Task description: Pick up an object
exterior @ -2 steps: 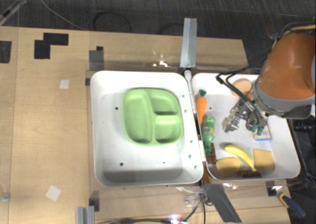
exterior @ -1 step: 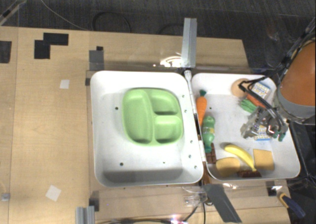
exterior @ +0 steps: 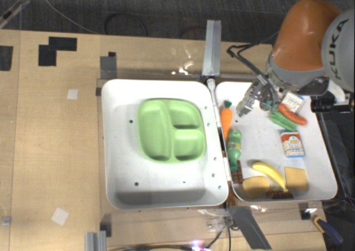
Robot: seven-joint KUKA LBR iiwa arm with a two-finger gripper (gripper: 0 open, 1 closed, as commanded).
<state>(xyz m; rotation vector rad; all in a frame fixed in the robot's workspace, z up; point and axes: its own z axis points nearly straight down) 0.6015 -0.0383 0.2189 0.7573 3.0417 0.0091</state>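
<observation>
My gripper (exterior: 248,106) hangs over the upper middle of the right bin (exterior: 259,140), with nothing seen in it. Just left of it an orange carrot (exterior: 225,122) lies along the bin's left wall, and a green bottle (exterior: 234,148) lies below the carrot. To the gripper's right lie a red and green pepper (exterior: 287,114) and a small white packet (exterior: 293,101). A red and white box (exterior: 292,144) rests farther down on the right. A banana (exterior: 269,173), a tan bun (exterior: 254,185) and a yellow block (exterior: 295,178) sit at the bin's near end.
The left bin (exterior: 117,139) holds a green divided plate (exterior: 169,129). A metal divider post (exterior: 211,50) stands between the bins at the far side. The arm's orange band (exterior: 302,34) looms over the right bin's far right corner.
</observation>
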